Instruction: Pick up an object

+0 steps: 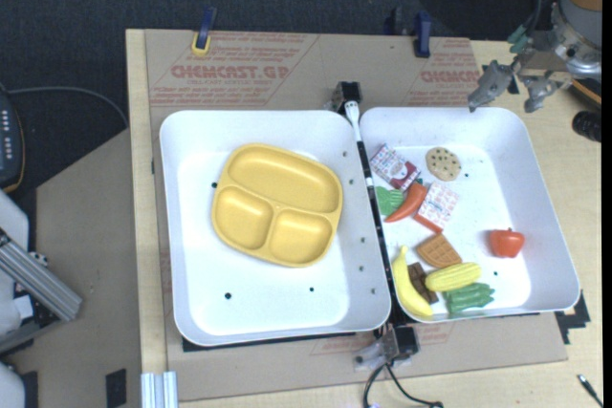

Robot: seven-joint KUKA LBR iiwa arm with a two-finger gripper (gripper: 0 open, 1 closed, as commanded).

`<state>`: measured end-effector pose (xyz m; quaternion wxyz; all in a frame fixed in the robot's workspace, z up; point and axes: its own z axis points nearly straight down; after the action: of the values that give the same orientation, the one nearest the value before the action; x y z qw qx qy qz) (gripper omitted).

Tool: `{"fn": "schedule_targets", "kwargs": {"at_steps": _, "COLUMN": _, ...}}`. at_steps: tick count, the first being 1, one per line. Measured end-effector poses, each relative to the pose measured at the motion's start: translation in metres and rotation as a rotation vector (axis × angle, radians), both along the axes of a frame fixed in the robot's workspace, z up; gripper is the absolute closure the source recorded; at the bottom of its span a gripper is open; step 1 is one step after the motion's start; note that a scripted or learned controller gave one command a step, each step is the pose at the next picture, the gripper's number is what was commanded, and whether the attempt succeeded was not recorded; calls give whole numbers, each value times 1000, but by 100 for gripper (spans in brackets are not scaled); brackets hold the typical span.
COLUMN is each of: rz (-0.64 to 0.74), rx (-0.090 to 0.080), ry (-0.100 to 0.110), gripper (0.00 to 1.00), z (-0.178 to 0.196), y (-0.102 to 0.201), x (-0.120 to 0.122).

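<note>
Near edge of right bin (550, 205): toy banana (409, 287), corn cob (452, 276), green vegetable (469, 298) bunched together. Red tomato (506, 243) alone toward the bin's right edge. Carrot (409, 202), cookie (443, 163) and wrappers mid-bin. Left bin (182, 205) carries a yellow divided tray (276, 204). Gripper (510, 89) hangs over the right bin's far right corner, fingers spread, nothing between them.
</note>
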<state>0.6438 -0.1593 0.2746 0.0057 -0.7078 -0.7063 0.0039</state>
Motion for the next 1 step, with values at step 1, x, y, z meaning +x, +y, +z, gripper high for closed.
{"fn": "schedule_targets", "kwargs": {"at_steps": 1, "rz": 2, "rx": -2, "ry": -13, "gripper": 0, "z": 8, "y": 0, "x": 2}}
